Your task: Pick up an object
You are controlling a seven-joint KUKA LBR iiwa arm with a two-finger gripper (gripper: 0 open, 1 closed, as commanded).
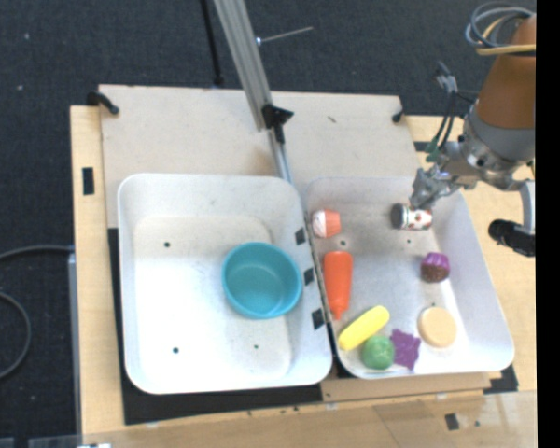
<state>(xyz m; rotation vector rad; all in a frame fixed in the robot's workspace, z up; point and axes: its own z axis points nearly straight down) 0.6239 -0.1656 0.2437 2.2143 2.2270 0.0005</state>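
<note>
Resting on a pale wooden bench (89,278), 2 shallow white bins sit side by side, with dark carpet all around and a slanted aluminium post (247,59) rising from the far side. A beige board (187,133) lies under the bins' far edges. The left bin (168,213) holds 1 blue bowl (261,280) near its right wall. The right bin (476,287) holds an orange carrot (338,281), a small orange-and-white piece (326,222), a yellow banana (364,327), a green ball (378,352), a purple toy (407,348), a tan disc (438,327), a dark purple piece (435,267) and a small white-and-dark object (412,217). The gripper (426,192) hangs at the right bin's far right corner, just above that small object, close to touching it. Whether its fingers are apart or closed cannot be told, nor whether anything is between them.
</note>
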